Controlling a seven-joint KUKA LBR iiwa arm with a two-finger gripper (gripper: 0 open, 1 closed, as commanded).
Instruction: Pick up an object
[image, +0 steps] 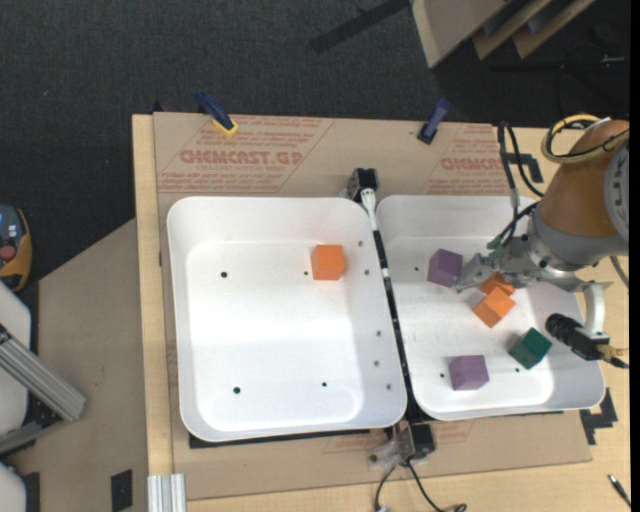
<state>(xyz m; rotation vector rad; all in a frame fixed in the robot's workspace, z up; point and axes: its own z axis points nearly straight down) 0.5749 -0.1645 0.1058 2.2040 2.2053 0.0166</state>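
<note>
In the right bin (420, 222), my gripper (486, 277) hangs low at the end of the grey arm with the orange band (585, 195). An orange block (492, 305) lies directly under and just in front of it, partly covered by the gripper body. A purple cube (445, 267) sits just left of the gripper. Another purple cube (467, 371) rests near the bin's front wall, and a dark green cube (530, 348) lies at the front right. An orange cube (327, 262) sits alone in the left bin (200, 300).
The two bins meet at a dark divider strip (388, 300). A black part of the arm's mount (575, 335) juts over the right bin's right rim beside the green cube. Blue clamps (217, 113) hold the cardboard base at the back.
</note>
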